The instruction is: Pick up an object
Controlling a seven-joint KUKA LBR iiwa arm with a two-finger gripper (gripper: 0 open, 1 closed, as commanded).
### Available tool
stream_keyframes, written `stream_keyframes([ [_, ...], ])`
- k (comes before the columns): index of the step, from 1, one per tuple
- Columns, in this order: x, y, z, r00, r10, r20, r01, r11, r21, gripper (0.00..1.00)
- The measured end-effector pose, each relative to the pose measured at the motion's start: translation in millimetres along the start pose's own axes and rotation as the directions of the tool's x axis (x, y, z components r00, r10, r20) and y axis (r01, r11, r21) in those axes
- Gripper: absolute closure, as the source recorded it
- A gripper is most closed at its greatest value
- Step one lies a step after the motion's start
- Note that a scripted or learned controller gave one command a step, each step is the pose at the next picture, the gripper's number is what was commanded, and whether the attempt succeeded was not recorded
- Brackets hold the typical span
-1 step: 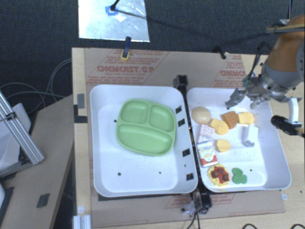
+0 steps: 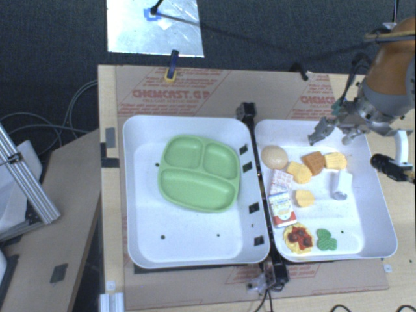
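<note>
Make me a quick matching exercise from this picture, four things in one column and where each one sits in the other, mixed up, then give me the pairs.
Things:
1. green divided plate
2. beige egg-shaped piece
3. green leafy piece
4. gripper

Places:
A. near front edge of right bin
B. over far edge of right bin
C. middle of left bin
D. right bin, by the divider, far end

Pairs: 1-C, 2-D, 3-A, 4-B

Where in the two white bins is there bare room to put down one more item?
Left bin: bare floor rings the green divided plate, widest along the near edge and the left wall. Right bin: free along the right wall, beyond the white piece and green item. It is crowded from the beige egg shape to the pizza slice.
</note>
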State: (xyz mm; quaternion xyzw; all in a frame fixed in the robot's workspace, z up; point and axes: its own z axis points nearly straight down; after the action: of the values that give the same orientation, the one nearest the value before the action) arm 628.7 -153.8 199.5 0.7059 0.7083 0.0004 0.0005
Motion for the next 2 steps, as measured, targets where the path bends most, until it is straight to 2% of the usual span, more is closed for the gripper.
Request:
stream_keyframes([
  [2, 4, -12, 88, 1.000, 0.002, 0.000, -0.002, 1.000, 0.003, 0.00],
])
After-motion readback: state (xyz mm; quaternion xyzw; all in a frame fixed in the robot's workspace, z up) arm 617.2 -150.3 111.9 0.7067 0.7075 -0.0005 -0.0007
